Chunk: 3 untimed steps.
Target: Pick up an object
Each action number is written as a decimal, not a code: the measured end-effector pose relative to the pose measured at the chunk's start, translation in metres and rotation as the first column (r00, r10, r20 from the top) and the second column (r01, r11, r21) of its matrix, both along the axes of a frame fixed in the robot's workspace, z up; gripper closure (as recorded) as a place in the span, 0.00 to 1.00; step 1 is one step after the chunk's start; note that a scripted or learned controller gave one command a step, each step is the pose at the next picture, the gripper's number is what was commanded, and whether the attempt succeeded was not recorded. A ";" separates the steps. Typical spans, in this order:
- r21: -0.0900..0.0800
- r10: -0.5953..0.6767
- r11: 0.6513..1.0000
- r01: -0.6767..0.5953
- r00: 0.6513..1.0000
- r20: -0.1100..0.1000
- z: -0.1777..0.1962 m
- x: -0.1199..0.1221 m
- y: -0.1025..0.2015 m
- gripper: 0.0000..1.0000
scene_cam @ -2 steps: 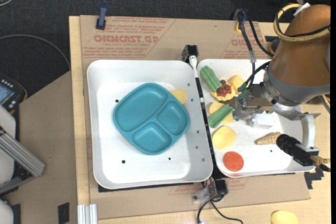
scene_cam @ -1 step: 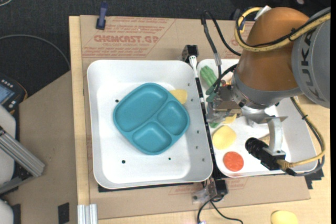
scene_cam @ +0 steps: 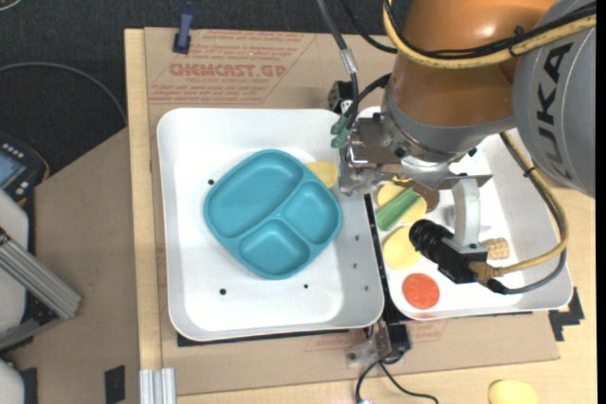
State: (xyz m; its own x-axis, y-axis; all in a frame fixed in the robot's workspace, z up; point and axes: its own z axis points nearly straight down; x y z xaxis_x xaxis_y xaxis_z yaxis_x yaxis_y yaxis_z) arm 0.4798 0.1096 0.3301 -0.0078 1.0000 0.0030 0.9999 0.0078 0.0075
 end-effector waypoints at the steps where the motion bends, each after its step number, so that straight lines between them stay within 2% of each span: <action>1: -0.002 -0.011 1.000 0.011 1.000 0.003 0.075 0.000 -0.036 1.00; 2: -0.005 -0.004 1.000 0.004 1.000 -0.020 -0.044 0.014 0.004 1.00; 3: -0.003 -0.010 1.000 0.010 1.000 -0.011 -0.034 -0.001 -0.022 1.00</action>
State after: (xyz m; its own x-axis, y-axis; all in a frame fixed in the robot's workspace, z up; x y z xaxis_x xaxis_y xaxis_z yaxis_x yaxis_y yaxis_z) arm 0.4783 0.0881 0.2965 0.0022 1.0000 0.0002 1.0000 -0.0022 -0.0039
